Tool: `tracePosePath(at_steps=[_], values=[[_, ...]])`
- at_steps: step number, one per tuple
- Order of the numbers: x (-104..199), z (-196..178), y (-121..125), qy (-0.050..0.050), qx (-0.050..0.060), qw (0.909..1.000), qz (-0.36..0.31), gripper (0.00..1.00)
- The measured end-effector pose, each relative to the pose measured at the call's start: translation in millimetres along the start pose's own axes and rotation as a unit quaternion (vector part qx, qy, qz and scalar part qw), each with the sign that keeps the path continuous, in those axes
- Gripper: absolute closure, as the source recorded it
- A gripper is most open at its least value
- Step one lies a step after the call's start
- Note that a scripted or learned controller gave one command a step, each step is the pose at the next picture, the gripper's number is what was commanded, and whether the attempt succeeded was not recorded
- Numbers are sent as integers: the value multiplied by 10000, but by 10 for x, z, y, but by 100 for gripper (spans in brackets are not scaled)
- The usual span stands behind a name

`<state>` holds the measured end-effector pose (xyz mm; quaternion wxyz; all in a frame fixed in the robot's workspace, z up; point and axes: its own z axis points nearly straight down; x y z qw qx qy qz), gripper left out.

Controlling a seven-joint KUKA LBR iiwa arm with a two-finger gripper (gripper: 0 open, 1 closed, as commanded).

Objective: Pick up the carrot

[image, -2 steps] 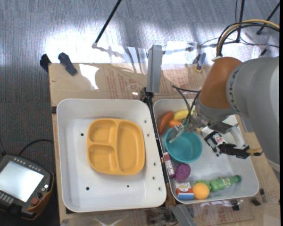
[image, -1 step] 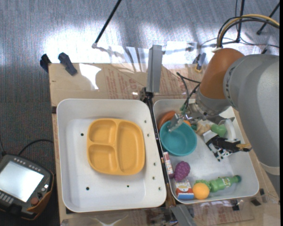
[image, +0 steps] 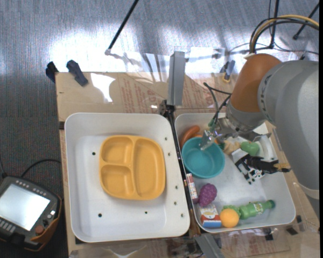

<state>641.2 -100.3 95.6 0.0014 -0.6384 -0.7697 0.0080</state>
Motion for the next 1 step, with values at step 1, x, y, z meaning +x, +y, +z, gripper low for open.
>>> tracePosePath(at_steps=[1], values=[[471, -977, 122, 18, -99, 9848, 1736, 100]])
